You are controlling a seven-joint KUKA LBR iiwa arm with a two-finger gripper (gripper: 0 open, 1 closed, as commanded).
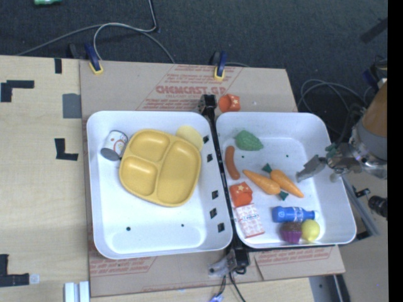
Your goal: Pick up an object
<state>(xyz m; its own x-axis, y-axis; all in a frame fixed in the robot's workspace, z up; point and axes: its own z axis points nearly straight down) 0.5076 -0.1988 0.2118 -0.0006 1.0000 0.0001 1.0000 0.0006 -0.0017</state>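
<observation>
White and shallow, the right bin (pixel 318 128) has the gripper (pixel 313 167) hovering spread and empty above its right side, and the nearest carrot (pixel 286 184) lies just lower-left of it, long axis slanting away toward the upper left.
</observation>
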